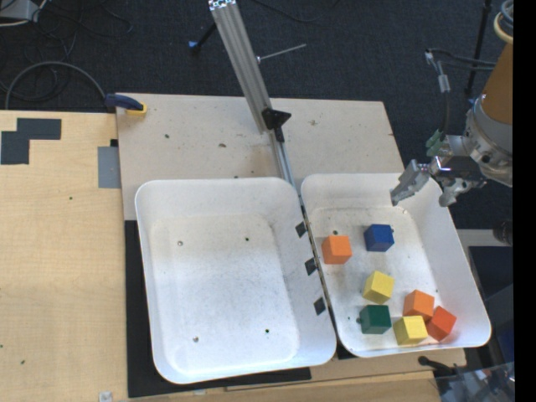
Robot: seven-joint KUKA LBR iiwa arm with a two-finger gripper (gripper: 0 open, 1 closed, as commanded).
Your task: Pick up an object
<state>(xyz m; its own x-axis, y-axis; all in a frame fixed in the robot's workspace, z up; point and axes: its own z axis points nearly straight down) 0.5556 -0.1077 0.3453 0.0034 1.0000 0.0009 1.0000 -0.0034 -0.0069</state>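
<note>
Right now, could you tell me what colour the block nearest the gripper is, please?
Blue: the block sits in the right bin, below the gripper, seen in the camera view.

— What did the arm look like?
— Grey, with an orange band above the wrist.
— And its gripper?
— Grey metal, two fingers, dark cabling behind it.

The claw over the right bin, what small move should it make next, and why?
Probably ease left and down toward the blue block. The claw hangs above the right bin's far corner with nothing between its fingers, and that block is the closest one, standing apart from the orange block.
</note>
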